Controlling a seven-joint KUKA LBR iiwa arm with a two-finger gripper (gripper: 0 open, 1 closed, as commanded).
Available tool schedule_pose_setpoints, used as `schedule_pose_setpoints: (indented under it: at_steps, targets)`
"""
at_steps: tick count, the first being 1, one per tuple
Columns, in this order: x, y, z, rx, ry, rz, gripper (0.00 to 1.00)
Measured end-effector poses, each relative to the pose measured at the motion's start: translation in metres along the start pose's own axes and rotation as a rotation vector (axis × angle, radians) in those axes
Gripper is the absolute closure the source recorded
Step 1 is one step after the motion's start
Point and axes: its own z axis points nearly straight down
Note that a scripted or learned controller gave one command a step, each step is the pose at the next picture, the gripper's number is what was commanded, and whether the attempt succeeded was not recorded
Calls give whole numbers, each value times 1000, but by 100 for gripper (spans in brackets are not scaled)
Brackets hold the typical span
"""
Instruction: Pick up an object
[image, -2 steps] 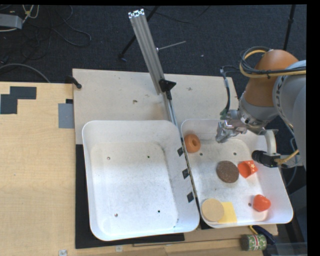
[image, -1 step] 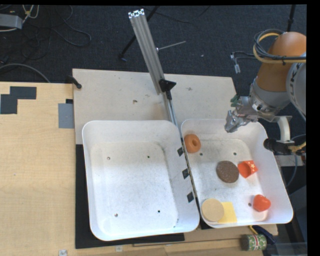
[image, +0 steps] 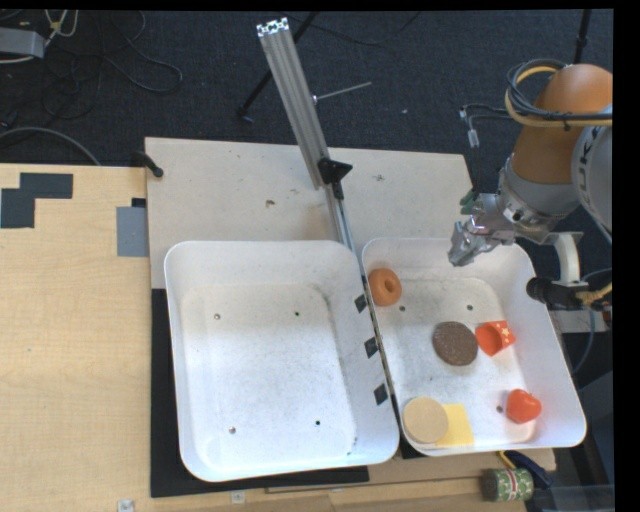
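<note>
Six small things lie in the right bin (image: 560, 400), and nearest the gripper (image: 466, 247) is a brown disc (image: 455, 343), lying flat below and slightly left of it in the camera view, near mid-bin. The gripper hangs over the bin's far rim, grasping nothing; how it is set I cannot tell. No readable writing anywhere.
</note>
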Motion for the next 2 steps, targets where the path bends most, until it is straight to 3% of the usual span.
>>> schedule_pose_setpoints:
  at_steps: [2]
  targets:
    - [106,-48,7,5,4,2,100]
